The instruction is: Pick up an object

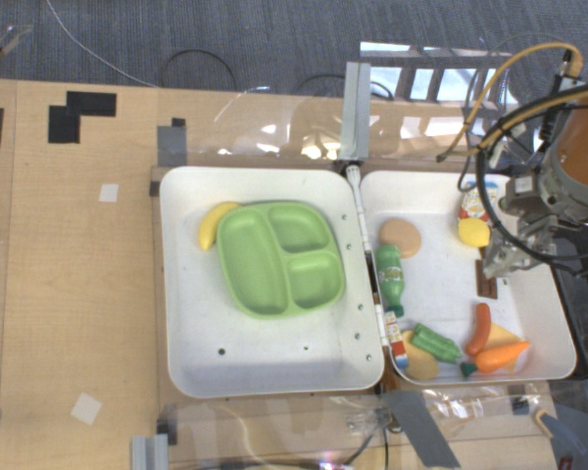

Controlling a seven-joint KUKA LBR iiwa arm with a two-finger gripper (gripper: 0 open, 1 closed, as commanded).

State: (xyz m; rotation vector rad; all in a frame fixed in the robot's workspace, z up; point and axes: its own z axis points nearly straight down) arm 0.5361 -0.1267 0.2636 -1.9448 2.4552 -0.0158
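Note:
My gripper (498, 265) hangs low over the right side of the right bin (441, 292), reaching in from the right under a bundle of cables. A yellow lemon (473, 232) lies just to its upper left, with a white and red item (469, 204) behind that. Below the gripper lie a red sausage (480, 327), an orange carrot (500, 357) and a yellow wedge (506, 337). A tan round piece (400, 234) and a green bottle (390, 277) sit toward the bin's left. I see nothing held in the gripper.
The left bin (196, 341) holds a green divided plate (278, 258) with a yellow banana (212, 224) tucked at its upper left. A green vegetable (437, 345) and a tan lump (421, 364) lie at the right bin's front. A metal post (355, 106) stands behind the bins.

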